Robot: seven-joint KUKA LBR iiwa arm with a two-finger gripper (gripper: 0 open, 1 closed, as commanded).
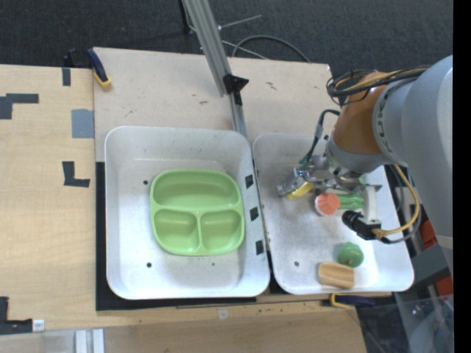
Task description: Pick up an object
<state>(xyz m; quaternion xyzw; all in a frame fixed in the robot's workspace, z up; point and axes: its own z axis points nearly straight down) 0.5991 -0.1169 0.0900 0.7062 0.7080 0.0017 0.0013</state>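
The arm reaches in from the right and its gripper is down in the right bin, near that bin's upper left part. A small yellow object lies right at the gripper's tip, touching or very close to it. A red-orange round object and a green stick-like piece lie just to the right, partly under the wrist. Farther toward the front sit a green round object and a tan bread-like object.
The left bin holds a light green divided plate. A grey metal pole slants in from the top down to the wall between the bins. Black cables hang off the arm over the right bin's right side.
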